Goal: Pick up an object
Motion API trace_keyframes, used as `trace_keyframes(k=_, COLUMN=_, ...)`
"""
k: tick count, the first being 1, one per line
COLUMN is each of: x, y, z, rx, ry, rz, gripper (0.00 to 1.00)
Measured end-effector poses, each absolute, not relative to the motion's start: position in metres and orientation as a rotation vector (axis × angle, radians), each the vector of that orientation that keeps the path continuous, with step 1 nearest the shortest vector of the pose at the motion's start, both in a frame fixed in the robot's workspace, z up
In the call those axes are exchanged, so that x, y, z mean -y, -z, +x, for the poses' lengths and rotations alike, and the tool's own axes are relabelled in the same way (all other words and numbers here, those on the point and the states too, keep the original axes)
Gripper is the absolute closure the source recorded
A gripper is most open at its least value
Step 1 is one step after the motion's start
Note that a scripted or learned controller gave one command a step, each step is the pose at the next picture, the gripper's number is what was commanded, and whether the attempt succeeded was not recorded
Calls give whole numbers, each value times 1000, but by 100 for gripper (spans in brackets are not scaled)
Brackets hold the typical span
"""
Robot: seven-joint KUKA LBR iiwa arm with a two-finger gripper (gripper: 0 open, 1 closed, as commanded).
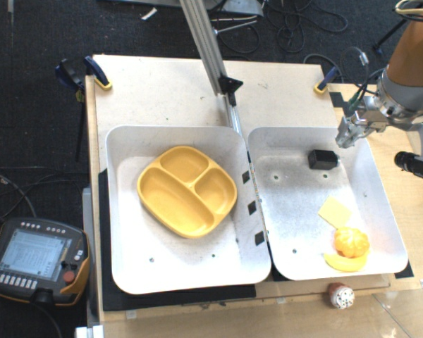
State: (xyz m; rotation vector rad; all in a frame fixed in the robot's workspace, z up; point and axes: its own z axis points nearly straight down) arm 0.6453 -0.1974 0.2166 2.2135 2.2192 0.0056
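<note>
Bins sit side by side on the bench (169, 90), both shallow and white, seen from above at a slant. Left bin (127, 259) has a yellow divided plate (187, 190) pretty much dead centre, three compartments, turned a bit askew.

Right bin (296, 203) is where the small stuff is. A black block (323, 160) lies up around 12 o'clock in that bin, close to the far wall. Down toward 4 o'clock there's a pale yellow flat piece (335, 212), and just past it at about 5 o'clock an orange round thing (351, 243) resting on or right against a yellow banana-ish shape (344, 262) near the front rim. Can't tell if those two actually touch, but they look stacked.

The arm (412, 62) comes in from 3 o'clock, and the gripper (347, 136) hangs over the far right corner of the right bin, roughly 1 o'clock from the bin's middle. It's just beside the black block, up and to the right of it, apart from it. Nothing visible between the fingers.

Outside the bins, a small speckled ball (342, 296) sits on the bench edge at 6 o'clock below the right bin. A teach pendant (32, 259) lies on the floor at 8 o'clock, and a metal pole (208, 41) slants up toward 12.
</note>
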Motion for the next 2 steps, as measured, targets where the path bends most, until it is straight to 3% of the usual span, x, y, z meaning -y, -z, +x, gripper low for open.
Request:
trace_keyframes(k=1, x=197, y=-261, z=647, rx=-2220, ry=-5, rz=2214, gripper=100)
trace_keyframes(k=2, x=142, y=-253, z=638, rx=-2231, ry=-1, rz=2214, gripper=100)
